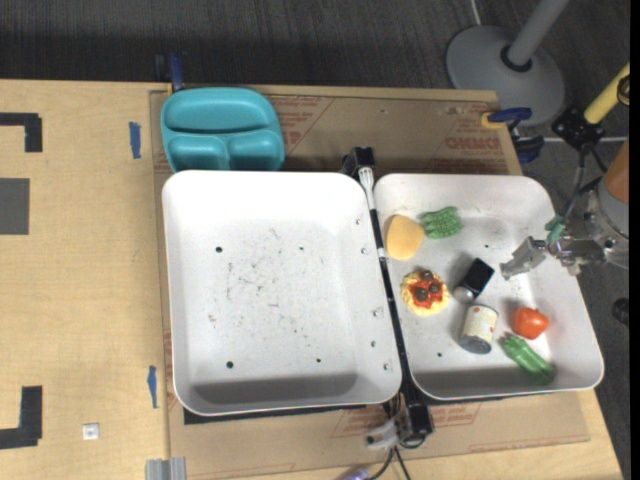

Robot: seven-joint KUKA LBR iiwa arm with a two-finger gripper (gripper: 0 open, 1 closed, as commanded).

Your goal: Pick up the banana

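Note:
In the right bin (575, 368), a yellow-orange rounded piece (404, 236) lies near the left wall; it is the one yellow item I see, and its shape is too stubby to name with certainty. My gripper (527, 257) reaches in over the bin's right side, well to the right of that piece and apart from it. It hangs above bare bin floor, just above a red tomato (530, 321). Nothing shows in its grasp.
The right bin also holds a green ridged item (440, 222), a small pizza-like toy (425, 291), a black block (476, 277), a can (481, 326) and a green vegetable (527, 358). The left bin (200, 388) sits alongside. A teal tray (222, 128) lies behind it.

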